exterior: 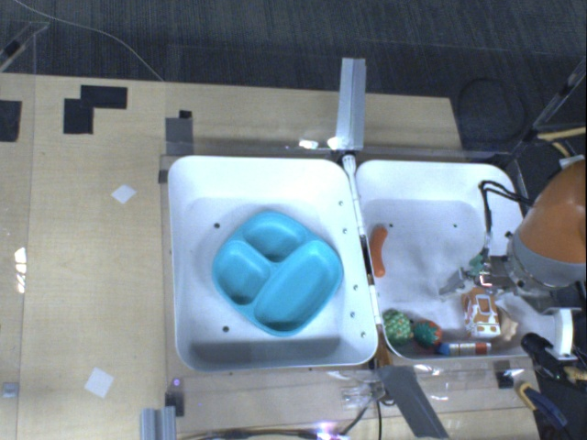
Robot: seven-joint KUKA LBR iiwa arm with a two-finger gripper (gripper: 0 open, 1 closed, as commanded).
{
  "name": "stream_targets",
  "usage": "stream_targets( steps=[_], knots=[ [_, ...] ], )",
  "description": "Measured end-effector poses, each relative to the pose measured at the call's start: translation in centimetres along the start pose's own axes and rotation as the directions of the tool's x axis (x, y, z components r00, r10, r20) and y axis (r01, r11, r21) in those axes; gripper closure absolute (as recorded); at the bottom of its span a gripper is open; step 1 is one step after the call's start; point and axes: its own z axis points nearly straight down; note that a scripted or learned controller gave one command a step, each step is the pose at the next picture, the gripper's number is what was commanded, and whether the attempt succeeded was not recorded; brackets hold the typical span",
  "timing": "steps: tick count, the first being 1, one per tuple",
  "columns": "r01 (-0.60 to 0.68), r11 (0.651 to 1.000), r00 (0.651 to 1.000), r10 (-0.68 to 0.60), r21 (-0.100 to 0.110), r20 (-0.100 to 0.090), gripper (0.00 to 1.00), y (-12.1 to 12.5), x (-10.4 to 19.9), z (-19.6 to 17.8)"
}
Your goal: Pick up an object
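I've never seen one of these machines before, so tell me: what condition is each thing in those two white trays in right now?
Blue divided dish: upright in the left bin, its compartments bare.
Orange stick: lying flat in the right bin, near the divider.
Green ball: resting at the near wall.
Small box: lying below the gripper.

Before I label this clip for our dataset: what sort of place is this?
Probably a robotics lab bench for pick tests: two white bins side by side, a blue divided tray in one, small objects and the robot arm over the other.
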Motion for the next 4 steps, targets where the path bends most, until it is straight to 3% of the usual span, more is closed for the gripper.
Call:
stream_targets(
  steps=[1,2,3,4],
  knots=[
    [-0.221,0.975,0.975,0.221,-0.005,0.001,0.00,10.7,1.6,1.1],
    [-0.308,0.952,0.952,0.308,0.001,0.001,0.00,4.5,-2.4,-3.5],
    [-0.362,0.932,0.932,0.362,-0.013,0.001,0.00,0.6,0.9,0.8],
    [0.324,0.946,0.946,-0.324,-0.012,0.009,0.00,0.5,0.9,0.8]
  ],
)
